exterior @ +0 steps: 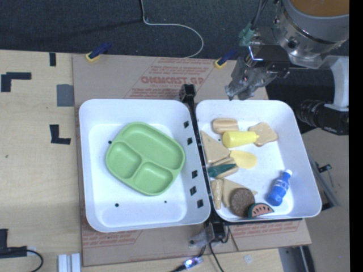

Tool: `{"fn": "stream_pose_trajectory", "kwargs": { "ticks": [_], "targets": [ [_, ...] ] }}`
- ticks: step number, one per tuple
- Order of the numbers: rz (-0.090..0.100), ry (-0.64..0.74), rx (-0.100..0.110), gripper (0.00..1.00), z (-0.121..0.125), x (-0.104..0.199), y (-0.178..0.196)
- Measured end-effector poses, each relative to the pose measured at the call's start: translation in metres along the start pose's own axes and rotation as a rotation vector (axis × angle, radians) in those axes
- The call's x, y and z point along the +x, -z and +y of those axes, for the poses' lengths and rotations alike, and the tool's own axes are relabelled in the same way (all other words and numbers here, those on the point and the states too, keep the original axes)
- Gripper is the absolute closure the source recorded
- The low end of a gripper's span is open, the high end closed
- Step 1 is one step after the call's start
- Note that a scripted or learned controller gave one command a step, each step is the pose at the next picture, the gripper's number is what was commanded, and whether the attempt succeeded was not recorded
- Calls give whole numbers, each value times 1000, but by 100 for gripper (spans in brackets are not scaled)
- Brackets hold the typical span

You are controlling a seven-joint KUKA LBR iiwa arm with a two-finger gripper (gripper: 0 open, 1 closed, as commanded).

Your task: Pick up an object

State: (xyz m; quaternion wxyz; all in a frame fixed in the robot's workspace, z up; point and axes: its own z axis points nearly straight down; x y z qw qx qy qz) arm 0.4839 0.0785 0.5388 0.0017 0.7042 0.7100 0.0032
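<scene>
My gripper [238,91] hangs high over the far rim of the right bin [295,123], and I see nothing between its fingers. Below it in that bin lie a tan bread roll [225,124], a yellow piece [239,138], a toast slice [263,132], a pale yellow slice [244,160], a teal-handled item [221,168], a brown cookie [241,198], a watermelon slice [260,211] and a blue bottle [278,188]. The left bin [93,152] holds a green divided plate [145,158].
A black clamp [188,92] sits at the far end of the ridge between the bins. The bins rest on a cardboard sheet [113,75]. A white cable [170,24] loops over the dark backdrop behind the bench.
</scene>
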Motion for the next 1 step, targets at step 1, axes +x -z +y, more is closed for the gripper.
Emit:
{"fn": "stream_pose_trajectory", "kwargs": {
  "ticks": [1],
  "targets": [
    [-5, -2, 19, 100, -2, 50, -107]
  ]
}}
